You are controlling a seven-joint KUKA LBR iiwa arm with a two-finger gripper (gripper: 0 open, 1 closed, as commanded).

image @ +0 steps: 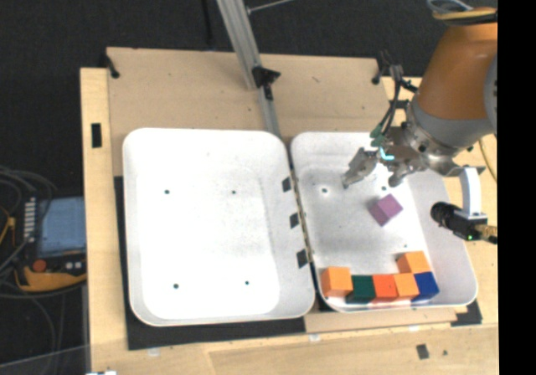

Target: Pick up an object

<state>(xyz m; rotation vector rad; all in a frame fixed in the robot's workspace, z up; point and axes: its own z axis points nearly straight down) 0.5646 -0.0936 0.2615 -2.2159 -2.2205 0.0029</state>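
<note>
A purple block (386,209) lies alone in the middle of the right bin (331,156). My gripper (374,175) hangs above the bin's upper part, just up and left of that block in the image. Its fingers (356,171) are spread open with nothing between them. Along the right bin's front wall sit several blocks in a row: an orange block (337,279), a green block (362,288), a red-orange block (384,285) and a blue block (425,283), with another orange block (412,263) behind them.
The left bin (209,223) sits next to the right one, divided by a rim with black clips (297,218). A slanted metal rail (239,26) rises behind the bins. A black fitting (452,218) sticks in at the right bin's right wall.
</note>
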